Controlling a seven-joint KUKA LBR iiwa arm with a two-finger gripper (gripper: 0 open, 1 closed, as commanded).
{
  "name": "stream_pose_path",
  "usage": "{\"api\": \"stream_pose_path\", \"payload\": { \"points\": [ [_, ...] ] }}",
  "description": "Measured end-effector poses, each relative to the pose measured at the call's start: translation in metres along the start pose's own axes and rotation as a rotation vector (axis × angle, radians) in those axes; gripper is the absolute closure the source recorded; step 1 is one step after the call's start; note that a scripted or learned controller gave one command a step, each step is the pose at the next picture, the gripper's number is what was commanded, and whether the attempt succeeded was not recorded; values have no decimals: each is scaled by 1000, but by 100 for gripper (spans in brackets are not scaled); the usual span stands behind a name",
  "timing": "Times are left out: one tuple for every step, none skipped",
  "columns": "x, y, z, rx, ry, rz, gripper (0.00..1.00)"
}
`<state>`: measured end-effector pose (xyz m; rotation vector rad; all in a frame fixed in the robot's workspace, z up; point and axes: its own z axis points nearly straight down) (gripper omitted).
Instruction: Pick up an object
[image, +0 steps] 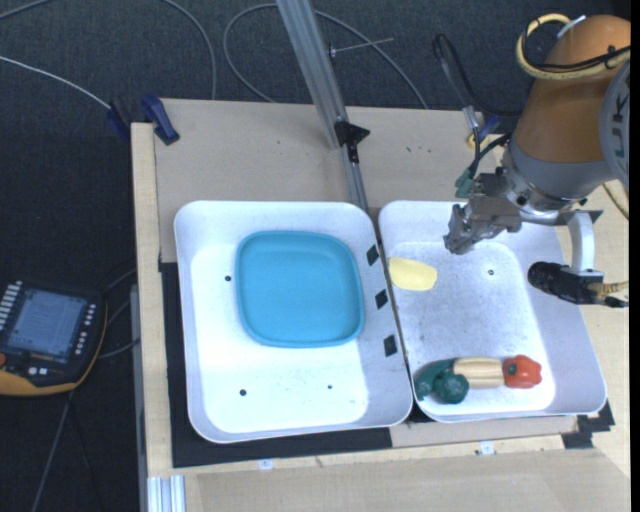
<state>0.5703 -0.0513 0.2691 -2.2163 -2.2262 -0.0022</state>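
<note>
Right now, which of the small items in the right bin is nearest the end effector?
The pale yellow piece, alone by the bin's left wall, near the end effector. The green, tan and red items cluster at the front edge.

White bins (200, 300) look like smooth plastic, slightly glossy; the right one (560, 330) is speckled with dark flecks. Blue plate (298, 288) is matt plastic. Desk (250, 150) is bare, pale wood or board, matt. Hand (462, 238) is dull grey metal, probably. Arm shell (570, 110) is glossy orange.
</note>
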Motion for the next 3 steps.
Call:
{"api": "stream_pose_path", "payload": {
  "points": [
    [44,6,3,1,0,1,100],
    [90,7,9,1,0,1,100],
    [140,19,32,3,-1,0,100]
  ]
}}
